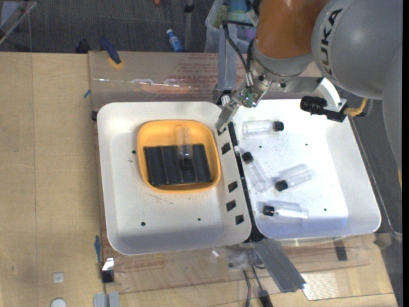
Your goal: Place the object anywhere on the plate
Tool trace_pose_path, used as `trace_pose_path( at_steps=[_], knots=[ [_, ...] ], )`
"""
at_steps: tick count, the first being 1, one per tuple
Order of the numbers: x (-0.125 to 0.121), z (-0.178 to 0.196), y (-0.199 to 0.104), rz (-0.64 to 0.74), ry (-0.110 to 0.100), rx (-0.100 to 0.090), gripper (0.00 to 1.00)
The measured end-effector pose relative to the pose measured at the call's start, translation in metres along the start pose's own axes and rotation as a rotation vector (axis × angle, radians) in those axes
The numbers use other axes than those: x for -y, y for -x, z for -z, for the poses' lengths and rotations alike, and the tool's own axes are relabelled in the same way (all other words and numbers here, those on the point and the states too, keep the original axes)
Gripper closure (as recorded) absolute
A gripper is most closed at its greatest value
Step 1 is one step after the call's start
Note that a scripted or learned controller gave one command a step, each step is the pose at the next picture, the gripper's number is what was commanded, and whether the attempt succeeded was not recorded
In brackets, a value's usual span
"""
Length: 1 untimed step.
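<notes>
Camera view: vial (pixel 184 147) on plate (pixel 146 139), left of hand (pixel 225 117).

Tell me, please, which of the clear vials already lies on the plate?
The clear vial on the yellow plate, left bin; the others lie in the right bin.

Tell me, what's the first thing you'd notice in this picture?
The big grey and orange robot arm at the top right, its gripper hanging over the edge between the two white bins. Next, the bright yellow plate in the left bin, with a clear vial lying on it. More clear vials with black caps lie scattered in the right bin.
</notes>
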State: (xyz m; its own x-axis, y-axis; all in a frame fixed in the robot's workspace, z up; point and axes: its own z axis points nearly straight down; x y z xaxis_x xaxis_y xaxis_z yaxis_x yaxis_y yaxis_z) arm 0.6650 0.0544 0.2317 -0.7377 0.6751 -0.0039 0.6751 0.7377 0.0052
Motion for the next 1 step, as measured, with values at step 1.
trace_pose_path(
  at_steps=[1],
  knots=[
    [-0.0151, 0.0092, -0.0234, 0.191, 0.001, 0.0, 0.0]
  ],
)
